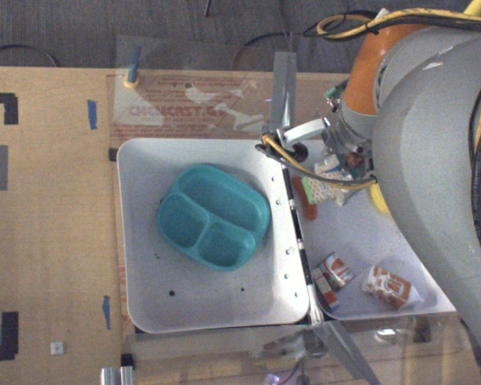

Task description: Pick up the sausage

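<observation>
Sausage (310,208) hugs right bin's (349,251) left wall; pincer (337,167) just above.

The sausage (311,209), a small reddish-brown piece, lies in the right bin close to its left wall, standing roughly lengthwise up the view; its upper end is hidden from sight.

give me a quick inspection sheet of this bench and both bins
surface: two white bins; left bin, right bin.
job's things: reddish sausage in right bin, near the divider.
clutter: teal divided plate in left bin; small packets and, yellow item in right bin.
hand: over right bin's far end; finger state unclear.
cables: yellow and black cables at wrist.
surroundings: blue tape on bench.
</observation>
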Motion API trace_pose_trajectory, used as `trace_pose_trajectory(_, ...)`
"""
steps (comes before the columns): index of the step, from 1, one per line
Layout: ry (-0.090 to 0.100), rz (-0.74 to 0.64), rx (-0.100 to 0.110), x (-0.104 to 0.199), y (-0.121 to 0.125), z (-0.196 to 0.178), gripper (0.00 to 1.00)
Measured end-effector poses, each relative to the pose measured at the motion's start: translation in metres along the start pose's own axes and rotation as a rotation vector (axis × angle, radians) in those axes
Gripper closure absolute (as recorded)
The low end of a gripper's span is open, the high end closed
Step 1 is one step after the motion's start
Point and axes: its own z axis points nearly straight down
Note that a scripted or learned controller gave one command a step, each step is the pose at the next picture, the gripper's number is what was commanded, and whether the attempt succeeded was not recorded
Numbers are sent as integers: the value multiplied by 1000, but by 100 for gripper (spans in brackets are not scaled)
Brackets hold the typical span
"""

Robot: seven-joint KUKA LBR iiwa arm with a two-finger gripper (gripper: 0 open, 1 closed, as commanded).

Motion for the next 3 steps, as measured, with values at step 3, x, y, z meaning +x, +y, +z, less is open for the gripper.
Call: trace_pose_trajectory(3,-1,-245,1,-6,-185,55,100)
